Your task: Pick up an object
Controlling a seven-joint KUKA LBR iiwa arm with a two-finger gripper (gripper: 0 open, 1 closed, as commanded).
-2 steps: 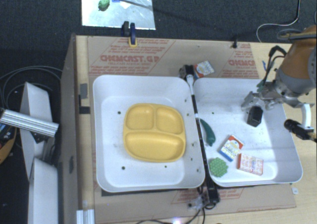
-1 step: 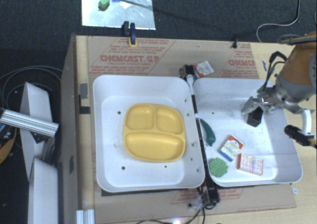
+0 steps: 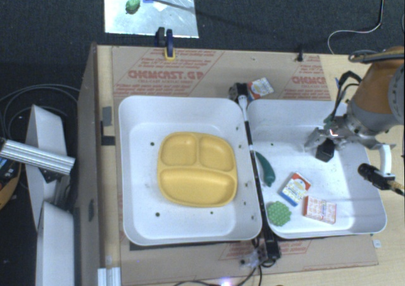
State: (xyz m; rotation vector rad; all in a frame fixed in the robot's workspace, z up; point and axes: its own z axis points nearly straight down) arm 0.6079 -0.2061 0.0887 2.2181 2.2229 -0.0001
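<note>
The right bin holds several small objects near its front left. A dark green curved piece lies by the divider. In front of it sit a round green textured ball, a small orange and blue box and a flat pink and white packet. My gripper hangs low over the bin's back right part, well apart from all of them. Nothing shows in it.
A yellow divided plate lies in the left bin. A small packet and a black clamp sit behind the bins. A black part of the arm sticks out over the right bin's right rim.
</note>
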